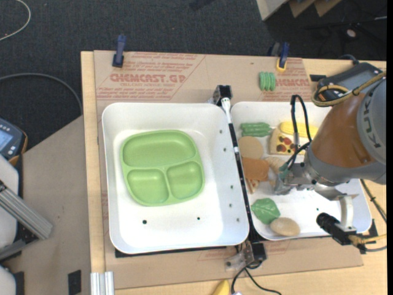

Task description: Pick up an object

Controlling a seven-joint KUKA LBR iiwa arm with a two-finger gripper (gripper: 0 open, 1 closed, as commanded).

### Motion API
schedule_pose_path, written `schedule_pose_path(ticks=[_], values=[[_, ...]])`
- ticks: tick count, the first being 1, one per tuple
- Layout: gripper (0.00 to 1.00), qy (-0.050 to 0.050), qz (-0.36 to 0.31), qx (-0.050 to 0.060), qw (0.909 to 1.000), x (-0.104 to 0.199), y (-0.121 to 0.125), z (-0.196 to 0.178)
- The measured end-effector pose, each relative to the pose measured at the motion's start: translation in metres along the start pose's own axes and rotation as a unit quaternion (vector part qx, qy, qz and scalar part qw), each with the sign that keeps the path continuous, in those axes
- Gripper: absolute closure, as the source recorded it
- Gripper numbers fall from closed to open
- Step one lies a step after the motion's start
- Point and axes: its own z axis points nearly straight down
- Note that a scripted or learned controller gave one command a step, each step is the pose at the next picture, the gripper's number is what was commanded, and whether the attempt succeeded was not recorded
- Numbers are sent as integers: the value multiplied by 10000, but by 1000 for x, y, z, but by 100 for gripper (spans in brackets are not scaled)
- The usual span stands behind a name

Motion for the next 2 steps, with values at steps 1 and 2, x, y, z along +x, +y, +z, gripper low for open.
schedule_pose_path(ticks=[1,2], values=[[100,21,-52,-29,10000,79,-15,-95],[100,29,-54,-66,10000,141,-14,-223]])
